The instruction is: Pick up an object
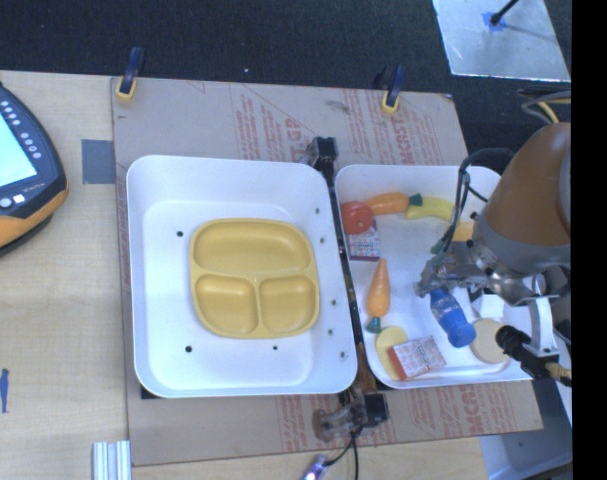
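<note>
Blue bottle [451, 317], smooth plastic and rounded, lying tilted in the right bin [358, 182] directly under the gripper [441, 273]. Cannot tell from this angle how the tool is set. Just left, a tapered orange carrot [379, 287]; near the front, a small printed packet [416, 357] beside a pale yellow slice [388, 340]. At the back, a red tomato [356, 216], another carrot [387, 204], a curved yellow banana [432, 207]. In the left bin [143, 268], a matte yellow three-part plate [254, 276]. Crowded around the bottle on every side.

Probably a robotics lab: clamped cardboard sheet [283, 128], teach pendant [13, 173], wooden bench [43, 368].
</note>
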`<state>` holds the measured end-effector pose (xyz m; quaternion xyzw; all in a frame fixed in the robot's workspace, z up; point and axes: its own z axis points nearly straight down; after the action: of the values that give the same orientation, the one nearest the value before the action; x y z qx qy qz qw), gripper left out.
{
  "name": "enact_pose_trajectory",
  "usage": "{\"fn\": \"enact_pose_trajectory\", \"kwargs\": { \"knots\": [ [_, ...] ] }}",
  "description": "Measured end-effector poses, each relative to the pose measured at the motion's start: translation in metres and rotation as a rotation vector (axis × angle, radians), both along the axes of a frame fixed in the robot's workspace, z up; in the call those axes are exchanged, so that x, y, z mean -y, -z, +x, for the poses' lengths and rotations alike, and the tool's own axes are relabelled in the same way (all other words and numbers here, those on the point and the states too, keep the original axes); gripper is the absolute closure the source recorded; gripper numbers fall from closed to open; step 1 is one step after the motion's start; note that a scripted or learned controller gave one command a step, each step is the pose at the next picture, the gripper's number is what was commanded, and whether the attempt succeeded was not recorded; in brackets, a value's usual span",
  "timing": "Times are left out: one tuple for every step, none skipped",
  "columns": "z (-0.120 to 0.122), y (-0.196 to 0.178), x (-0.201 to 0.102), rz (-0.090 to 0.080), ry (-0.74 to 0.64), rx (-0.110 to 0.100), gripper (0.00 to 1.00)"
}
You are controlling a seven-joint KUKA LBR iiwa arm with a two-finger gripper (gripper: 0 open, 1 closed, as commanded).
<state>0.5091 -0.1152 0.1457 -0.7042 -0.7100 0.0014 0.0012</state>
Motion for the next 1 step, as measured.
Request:
{"fn": "enact_pose_trajectory", "kwargs": {
  "knots": [
    [0.0412, -0.0682, -0.0657, 0.002, 0.004, 0.001, 1.00]
  ]
}}
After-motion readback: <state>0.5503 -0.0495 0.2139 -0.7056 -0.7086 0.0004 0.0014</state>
